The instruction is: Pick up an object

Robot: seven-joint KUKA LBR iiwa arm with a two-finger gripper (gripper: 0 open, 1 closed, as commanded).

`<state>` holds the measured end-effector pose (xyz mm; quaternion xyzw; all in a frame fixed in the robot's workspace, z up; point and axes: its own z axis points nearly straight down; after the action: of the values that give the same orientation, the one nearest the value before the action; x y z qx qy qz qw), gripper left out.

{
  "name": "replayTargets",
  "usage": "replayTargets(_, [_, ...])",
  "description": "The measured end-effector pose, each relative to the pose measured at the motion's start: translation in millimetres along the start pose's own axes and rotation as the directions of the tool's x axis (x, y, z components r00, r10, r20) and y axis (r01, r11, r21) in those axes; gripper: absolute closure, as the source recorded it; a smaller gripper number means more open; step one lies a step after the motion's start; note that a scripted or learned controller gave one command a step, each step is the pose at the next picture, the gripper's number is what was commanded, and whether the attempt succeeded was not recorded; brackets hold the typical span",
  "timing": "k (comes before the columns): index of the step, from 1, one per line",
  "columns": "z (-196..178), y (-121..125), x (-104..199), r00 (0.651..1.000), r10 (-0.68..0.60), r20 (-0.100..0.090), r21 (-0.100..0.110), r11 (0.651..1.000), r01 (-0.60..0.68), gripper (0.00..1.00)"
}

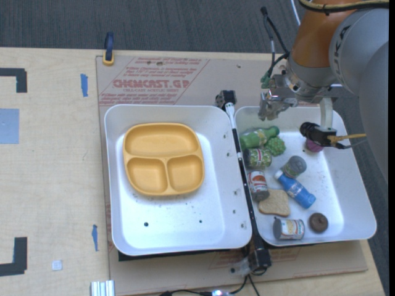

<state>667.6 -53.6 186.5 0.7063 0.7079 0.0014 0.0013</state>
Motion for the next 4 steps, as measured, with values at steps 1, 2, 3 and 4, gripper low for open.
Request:
replayTargets(1, [38, -87, -107, 1.000, 0.003, 0.002, 0.003, 1.000, -0.003, 1.00])
replayTargets(2, [38, -86, -106, 1.000, 0.002, 0.001, 0.002, 1.000, -0.002, 0.00])
replayTargets(3, [64, -91, -92, 1.000, 0.002, 0.001, 0.002, 1.000, -0.002, 0.00])
replayTargets(4, [97, -128, -56, 1.000, 0.006, 0.009, -0.009, 1.000, -0.006, 0.00])
